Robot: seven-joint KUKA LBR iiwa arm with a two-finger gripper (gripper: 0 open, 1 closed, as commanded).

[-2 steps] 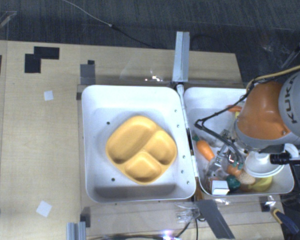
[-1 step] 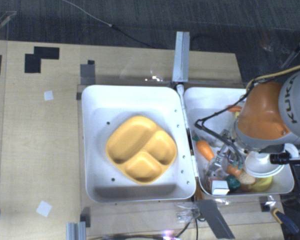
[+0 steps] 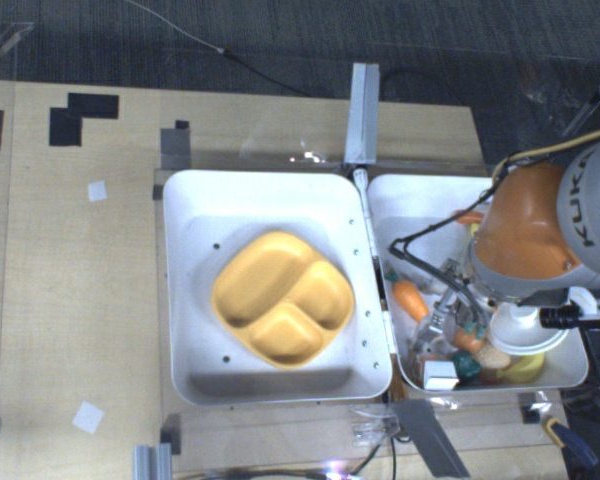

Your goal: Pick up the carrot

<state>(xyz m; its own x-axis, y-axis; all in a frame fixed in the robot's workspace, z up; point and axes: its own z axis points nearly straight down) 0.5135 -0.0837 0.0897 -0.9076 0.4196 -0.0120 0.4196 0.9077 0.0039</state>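
Left bin (image 3: 185, 268): holds the plate (image 3: 283, 296).
Right bin (image 3: 420, 196): right of plate; holds carrot (image 3: 410, 299), gripper (image 3: 442, 315).

"KUKA" lettering on the grey arm (image 3: 585, 203)

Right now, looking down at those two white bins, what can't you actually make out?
- Fingers: lost in the clutter under the arm; open or shut, I cannot tell.
- Carrot: its lower end runs into that clutter in the right bin.
- Small items at the bin's near edge: overlapping and too small to name.
- Right bin's far side: covered by the arm.
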